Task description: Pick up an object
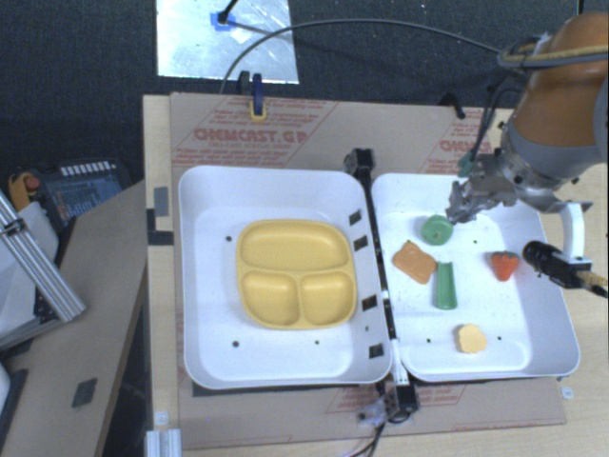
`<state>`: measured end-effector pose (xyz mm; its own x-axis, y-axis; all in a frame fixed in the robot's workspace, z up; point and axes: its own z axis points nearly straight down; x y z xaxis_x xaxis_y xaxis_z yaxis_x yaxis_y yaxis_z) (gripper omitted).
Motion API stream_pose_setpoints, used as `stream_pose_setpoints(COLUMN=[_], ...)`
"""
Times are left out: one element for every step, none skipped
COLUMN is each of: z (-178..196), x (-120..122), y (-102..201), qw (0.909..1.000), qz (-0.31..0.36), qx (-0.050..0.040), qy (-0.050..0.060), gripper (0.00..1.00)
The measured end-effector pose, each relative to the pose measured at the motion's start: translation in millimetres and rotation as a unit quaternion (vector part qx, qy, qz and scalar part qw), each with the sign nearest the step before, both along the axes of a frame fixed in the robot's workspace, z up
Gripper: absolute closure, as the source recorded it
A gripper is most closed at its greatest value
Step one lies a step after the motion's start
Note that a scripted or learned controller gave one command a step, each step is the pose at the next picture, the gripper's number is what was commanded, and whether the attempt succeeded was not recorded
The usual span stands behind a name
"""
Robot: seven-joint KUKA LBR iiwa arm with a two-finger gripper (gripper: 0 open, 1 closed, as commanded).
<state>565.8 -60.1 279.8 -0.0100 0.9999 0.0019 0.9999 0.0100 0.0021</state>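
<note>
Gripper (461, 208) hovers over right bin's (547, 350) far edge, just above green round piece (437, 229), likely lining up a grab. Can't tell its opening; nothing seen held. Yellow tray (290, 272) sits mid left bin (205, 284).

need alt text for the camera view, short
The arm's gripper hangs over the right bin, just beside a round green piece. An orange piece, a green stick, a red piece and a yellow piece lie nearby; the left bin holds a yellow divided tray.
</note>
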Motion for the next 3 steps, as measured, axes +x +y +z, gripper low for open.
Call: stream_pose_setpoints(z=[-11.7, -12.3, -34.6], x=[0.5, -5.8, -6.4], y=[42.5, 98.7, 145.8], qw=[1.0, 1.0, 1.0], qz=[-0.001, 0.0, 0.0], qx=[-0.0003, 0.0, 0.0], qy=[0.0, 0.0, 0.002], gripper=[1.0, 1.0, 1.0])
